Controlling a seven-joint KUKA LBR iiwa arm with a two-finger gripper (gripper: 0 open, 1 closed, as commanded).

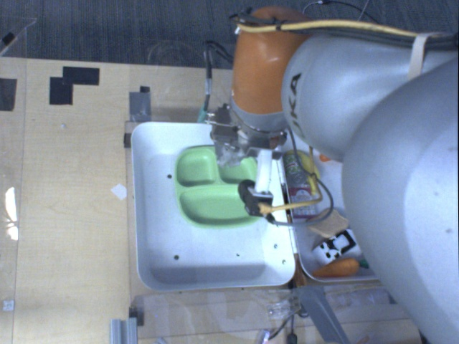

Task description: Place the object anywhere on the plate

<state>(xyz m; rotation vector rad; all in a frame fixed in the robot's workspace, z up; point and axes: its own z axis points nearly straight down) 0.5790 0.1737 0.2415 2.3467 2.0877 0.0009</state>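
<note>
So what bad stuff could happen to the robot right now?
1. The gripper hangs low over the green plate, near the ridge between its compartments; dropping further might bump or shove the plate.
2. The yellow cable loops by the wall between the bins and could snag there.
3. The arm blocks much of the right bin, so objects like the orange one are hard to watch.

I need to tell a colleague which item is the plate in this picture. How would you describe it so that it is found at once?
Start from the left white bin, the one away from the arm's base. Inside it, toward its right wall, lies the plate, just below the gripper. It is the only pale green thing there, with rounded corners and a ridge dividing it into compartments.
</note>
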